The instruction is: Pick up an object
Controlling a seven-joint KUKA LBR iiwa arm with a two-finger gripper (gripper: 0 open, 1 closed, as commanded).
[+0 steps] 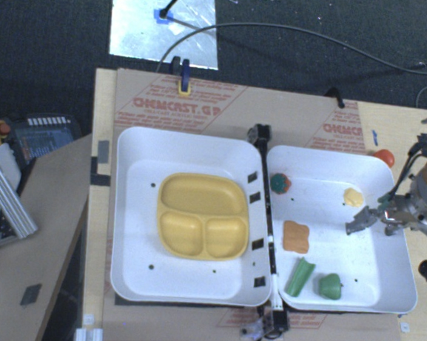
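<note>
Hovering over the right bin (393, 282) near its far-right wall, the tool (359, 222) shows no clear finger gap (open or closed, I cannot tell). Just beyond its tip lies a yellow piece (353, 196); an orange piece (295, 236) sits leftward across bare white floor. Cardboard (293, 113) on the tabletop reads "CHEMCAST GP".

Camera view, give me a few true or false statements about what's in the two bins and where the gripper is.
1. The yellow tray lies in the left bin. True.
2. The orange piece lies in the left bin. False: it lies in the right bin.
3. The gripper is above the right bin. True.
4. The green pepper is between the gripper's fingers. False: it lies on the bin floor, apart from the gripper.
</note>
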